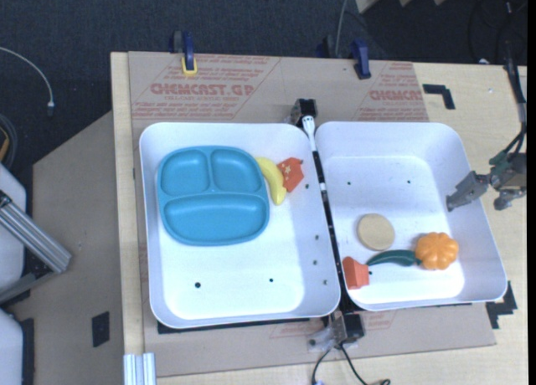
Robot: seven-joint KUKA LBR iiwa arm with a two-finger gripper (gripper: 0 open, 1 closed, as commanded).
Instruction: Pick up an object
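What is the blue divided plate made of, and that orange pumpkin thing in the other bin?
The blue three-compartment plate looks like moulded plastic: one even colour, soft rounded ridges, a dull sheen. The small orange pumpkin in the right white bin seems to be toy plastic or rubber too, smooth with lobed sides, but its surface is too small to tell which.

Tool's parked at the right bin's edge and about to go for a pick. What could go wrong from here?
1. The orange pumpkin touches the green piece, so a grab may drag both.
2. The red block sits against the right bin's wall, leaving little finger room.
3. The tan disc lies flat and could slip.
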